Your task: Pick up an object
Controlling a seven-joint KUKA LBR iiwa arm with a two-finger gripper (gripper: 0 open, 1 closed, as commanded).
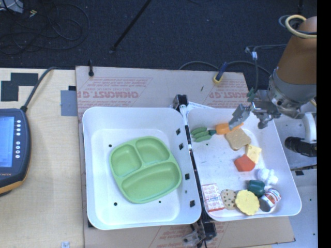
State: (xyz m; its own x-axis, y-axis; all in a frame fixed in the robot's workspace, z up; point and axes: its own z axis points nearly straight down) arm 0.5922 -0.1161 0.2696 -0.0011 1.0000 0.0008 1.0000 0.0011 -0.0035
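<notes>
The right bin (289, 187) holds several toy foods. A carrot (221, 129) with a green top (200, 134) lies near the divider. Beside it are a bread slice (237, 138), a yellow cheese wedge (254, 152) and an orange-red block (244, 163). My gripper (250, 118) hangs over the bin's far side, just above and behind the bread slice. Its fingers (237, 118) stand spread, open, with nothing between them.
Near the right bin's front edge lie a red-and-white packet (212, 196), a cookie (227, 197), a yellow disc (247, 202), a green piece (255, 185), a small can (269, 198) and a white lump (266, 175). The left bin (98, 138) holds a green divided plate (146, 168).
</notes>
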